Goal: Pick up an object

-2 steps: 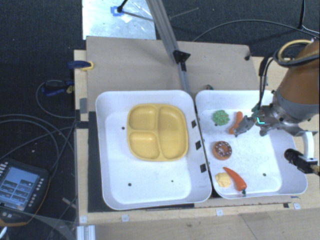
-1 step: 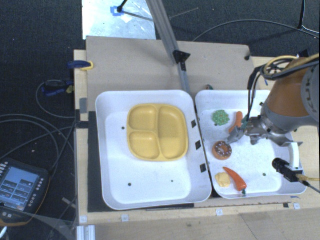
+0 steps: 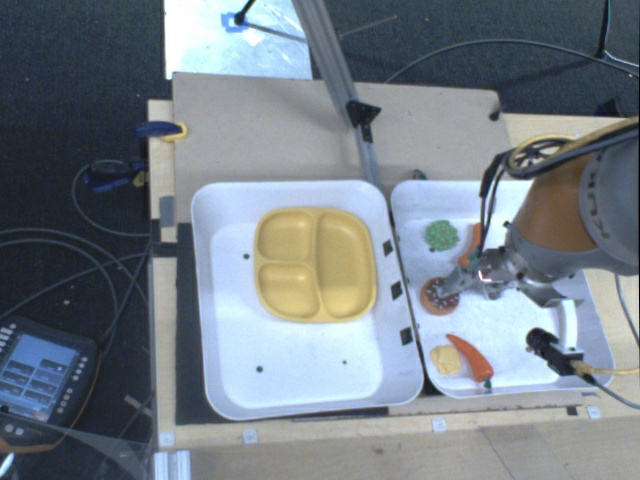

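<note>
Arm (image 3: 575, 213): reaches in from the right, over the right bin (image 3: 560, 373).
Pincer (image 3: 452, 290): low over the disc, right at it; whether it is spread or pressed together cannot be told.
Disc (image 3: 438, 297): brown-red, round, near the right bin's left wall.
Green lump (image 3: 441, 234): behind the disc, apart from it.
Chilli (image 3: 470, 356): red, at the bin's front, touching a pale yellow piece (image 3: 446, 361).
Left bin (image 3: 225, 298): holds a yellow divided plate (image 3: 314, 264).
Bench (image 3: 250, 118): carries both bins.
</note>
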Action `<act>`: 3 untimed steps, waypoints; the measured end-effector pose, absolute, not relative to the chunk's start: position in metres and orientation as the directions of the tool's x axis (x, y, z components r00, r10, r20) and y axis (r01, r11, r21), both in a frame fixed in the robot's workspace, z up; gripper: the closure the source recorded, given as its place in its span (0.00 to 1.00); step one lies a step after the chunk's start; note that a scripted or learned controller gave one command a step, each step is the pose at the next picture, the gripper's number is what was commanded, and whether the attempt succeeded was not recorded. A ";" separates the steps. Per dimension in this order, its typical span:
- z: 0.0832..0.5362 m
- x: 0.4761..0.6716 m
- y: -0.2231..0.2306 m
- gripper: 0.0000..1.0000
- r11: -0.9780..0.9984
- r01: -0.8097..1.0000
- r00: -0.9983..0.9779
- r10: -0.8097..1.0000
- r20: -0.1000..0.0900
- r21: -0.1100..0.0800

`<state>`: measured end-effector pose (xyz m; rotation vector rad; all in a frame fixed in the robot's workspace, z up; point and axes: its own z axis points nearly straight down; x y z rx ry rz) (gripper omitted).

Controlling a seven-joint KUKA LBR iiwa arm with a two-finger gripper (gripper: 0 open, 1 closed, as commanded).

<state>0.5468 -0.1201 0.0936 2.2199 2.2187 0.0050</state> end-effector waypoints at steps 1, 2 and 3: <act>0.106 0.548 -0.120 1.00 0.001 1.000 -0.001 1.000 0.000 0.007; 0.156 0.558 -0.125 1.00 0.005 1.000 -0.005 1.000 -0.002 0.007; 0.217 0.555 -0.131 1.00 0.006 1.000 -0.006 1.000 -0.002 0.008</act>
